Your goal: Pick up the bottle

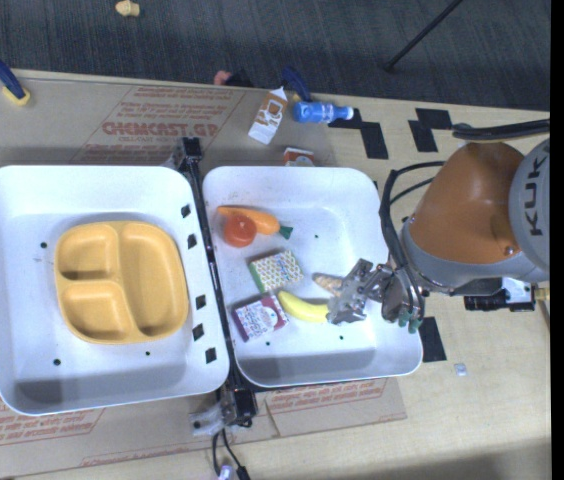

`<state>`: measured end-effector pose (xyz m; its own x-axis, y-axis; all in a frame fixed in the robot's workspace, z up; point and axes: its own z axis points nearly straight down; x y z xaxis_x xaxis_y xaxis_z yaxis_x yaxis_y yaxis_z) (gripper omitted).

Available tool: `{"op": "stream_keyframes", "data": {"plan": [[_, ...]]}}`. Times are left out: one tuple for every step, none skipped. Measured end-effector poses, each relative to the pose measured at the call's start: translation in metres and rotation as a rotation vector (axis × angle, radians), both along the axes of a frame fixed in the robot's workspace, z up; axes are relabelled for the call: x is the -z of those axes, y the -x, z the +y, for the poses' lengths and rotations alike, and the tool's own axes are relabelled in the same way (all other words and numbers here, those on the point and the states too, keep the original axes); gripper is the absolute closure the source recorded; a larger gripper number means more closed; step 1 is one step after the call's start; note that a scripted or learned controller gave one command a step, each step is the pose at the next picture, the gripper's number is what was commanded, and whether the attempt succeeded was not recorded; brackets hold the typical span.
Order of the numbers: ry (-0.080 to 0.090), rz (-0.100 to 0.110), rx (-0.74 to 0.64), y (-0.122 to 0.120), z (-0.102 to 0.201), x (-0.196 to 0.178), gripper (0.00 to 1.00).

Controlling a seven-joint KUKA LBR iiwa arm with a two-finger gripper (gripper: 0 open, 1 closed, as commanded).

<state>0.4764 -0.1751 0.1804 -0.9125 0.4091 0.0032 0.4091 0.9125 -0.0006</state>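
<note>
Left bin (2,268) holds a yellow divided tray (122,278), sat about mid-bin. Right bin (362,193), touching the left bin's side, holds, going away from that shared wall: carrot (262,219) with a red tomato (240,230) against it, a green patterned packet (276,269), a pink packet (258,318), a banana (303,308), then the gripper (350,303) low beside the banana tip; finger state cannot be made out, nothing seen held. Blue bottle (319,113) lies on its side outside the right bin, just beyond its far rim.

Pincer (347,303) low in right bin (362,363) beside banana (304,308) — blue bottle (314,113), seemingly, outside.
</note>
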Motion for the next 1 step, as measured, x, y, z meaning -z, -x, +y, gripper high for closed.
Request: {"op": "stream_keyframes", "data": {"plan": [[0.001, -0.003, -0.265, -0.0004, -0.0244, -0.0208, 1.0]]}}
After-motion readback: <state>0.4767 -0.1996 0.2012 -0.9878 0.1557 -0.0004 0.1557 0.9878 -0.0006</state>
